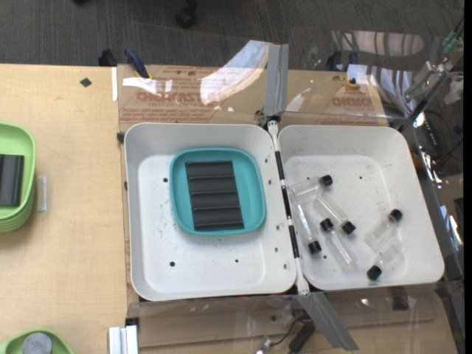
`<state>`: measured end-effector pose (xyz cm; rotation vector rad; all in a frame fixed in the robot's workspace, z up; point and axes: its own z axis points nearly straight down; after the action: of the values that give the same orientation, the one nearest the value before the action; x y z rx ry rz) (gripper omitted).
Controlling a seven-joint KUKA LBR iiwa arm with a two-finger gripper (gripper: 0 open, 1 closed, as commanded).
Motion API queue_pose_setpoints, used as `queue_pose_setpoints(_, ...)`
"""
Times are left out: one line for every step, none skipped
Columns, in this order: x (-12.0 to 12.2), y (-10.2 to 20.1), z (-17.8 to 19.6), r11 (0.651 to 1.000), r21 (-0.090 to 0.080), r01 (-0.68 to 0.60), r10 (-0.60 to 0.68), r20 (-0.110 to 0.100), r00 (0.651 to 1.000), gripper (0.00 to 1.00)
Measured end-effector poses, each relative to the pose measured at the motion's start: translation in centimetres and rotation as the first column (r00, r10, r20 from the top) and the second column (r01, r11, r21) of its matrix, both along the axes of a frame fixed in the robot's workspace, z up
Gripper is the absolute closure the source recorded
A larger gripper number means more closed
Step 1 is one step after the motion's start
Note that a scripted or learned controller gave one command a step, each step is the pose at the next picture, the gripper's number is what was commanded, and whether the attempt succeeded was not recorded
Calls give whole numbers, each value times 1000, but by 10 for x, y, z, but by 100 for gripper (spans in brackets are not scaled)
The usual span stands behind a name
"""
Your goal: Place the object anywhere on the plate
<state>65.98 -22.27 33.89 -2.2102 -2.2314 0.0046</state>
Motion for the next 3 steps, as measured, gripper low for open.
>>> queue_pose_setpoints(1, 1, 87, 999, 0, 48, -48, -1, 999, 0)
queue_pose_setpoints(1, 7, 99, 985, -1, 174, -174, -2, 985, 0)
queue_pose_setpoints(0, 4, 99, 950, -1, 313, -313, -1, 950, 0)
